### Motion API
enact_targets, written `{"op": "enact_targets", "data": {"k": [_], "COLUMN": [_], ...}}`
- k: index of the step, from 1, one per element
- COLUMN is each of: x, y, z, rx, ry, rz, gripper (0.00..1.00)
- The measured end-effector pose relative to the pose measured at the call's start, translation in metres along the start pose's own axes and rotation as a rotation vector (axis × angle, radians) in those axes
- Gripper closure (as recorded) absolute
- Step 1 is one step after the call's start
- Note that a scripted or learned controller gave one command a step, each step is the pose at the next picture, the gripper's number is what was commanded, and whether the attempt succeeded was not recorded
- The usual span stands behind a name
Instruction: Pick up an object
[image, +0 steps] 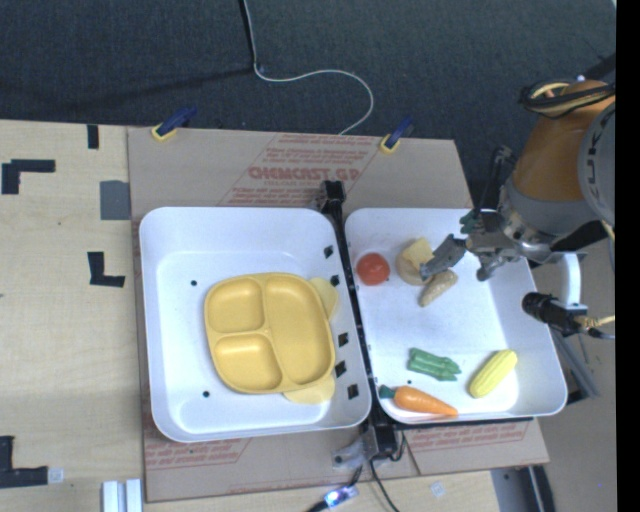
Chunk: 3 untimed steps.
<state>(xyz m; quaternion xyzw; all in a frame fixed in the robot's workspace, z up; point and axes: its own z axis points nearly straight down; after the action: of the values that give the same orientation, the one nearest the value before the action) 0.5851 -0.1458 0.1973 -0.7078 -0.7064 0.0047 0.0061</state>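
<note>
My two-finger gripper (464, 262) hangs with fingers spread apart, gripping nothing, over the right white bin (520, 330), beside a pale beige lumpy toy (415, 258).

Bright, even light — slightly soft.

You are looking at a desk (60, 300) carrying a cardboard sheet (290, 170). Relative to that sheet: two blue-and-yellow clamps, one (174, 122) and the other (397, 131), are gripping its far corners, a white cable (320, 85) is looping just beyond its far edge over dark carpet (120, 50), and black tape marks (30, 175) are lying to its left.
</note>
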Motion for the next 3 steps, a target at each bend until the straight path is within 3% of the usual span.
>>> {"op": "enact_targets", "data": {"k": [1,3], "x": [0.000,0.003], "y": [0.003,-0.001], "z": [-0.008,0.111], "rx": [-0.014,-0.009], "ry": [-0.002,-0.002], "rz": [-0.003,-0.004], "gripper": [0.00,0.00]}}
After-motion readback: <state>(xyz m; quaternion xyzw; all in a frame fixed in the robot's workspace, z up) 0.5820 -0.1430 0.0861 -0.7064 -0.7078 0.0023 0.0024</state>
